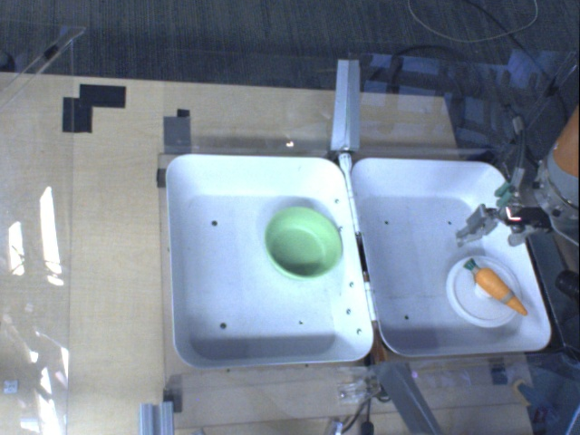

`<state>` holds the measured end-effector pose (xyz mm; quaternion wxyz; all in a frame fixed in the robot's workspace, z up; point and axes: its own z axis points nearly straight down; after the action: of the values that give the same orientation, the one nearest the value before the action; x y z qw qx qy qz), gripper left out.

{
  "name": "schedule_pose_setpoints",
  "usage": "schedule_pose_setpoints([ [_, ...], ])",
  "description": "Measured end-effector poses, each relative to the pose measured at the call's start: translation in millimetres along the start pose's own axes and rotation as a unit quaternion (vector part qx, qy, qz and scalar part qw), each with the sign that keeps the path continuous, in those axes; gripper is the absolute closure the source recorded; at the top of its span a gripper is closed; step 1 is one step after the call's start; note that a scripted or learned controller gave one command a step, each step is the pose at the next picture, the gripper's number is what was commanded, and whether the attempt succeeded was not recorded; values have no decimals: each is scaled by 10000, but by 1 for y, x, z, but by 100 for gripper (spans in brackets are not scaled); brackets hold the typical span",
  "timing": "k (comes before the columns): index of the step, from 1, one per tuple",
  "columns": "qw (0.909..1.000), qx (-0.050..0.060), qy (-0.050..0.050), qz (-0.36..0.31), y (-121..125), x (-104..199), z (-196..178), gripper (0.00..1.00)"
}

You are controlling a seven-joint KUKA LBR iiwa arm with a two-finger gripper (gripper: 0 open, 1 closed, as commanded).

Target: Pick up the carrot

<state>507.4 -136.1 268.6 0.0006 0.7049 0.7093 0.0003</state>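
An orange carrot with a green top lies on a small white plate in the near right corner of the right bin. My gripper hangs just above and behind the carrot, near the bin's right wall. It is open, its two grey fingers spread apart with nothing between them. The carrot lies apart from the fingertips.
A green bowl sits in the middle of the left bin. A metal divider post stands behind the seam between the bins. The arm's wrist overhangs the right bin's right edge.
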Motion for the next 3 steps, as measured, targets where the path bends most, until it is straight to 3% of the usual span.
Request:
schedule_pose_setpoints([
  [1, 9999, -4, -2, -121, -9, -53, 50, 0],
  [2, 10000, -14, 0, 59, 22, -66, 175, 0],
  [3, 9907, -204, -94, -1340, -5, -63, 174, 0],
])
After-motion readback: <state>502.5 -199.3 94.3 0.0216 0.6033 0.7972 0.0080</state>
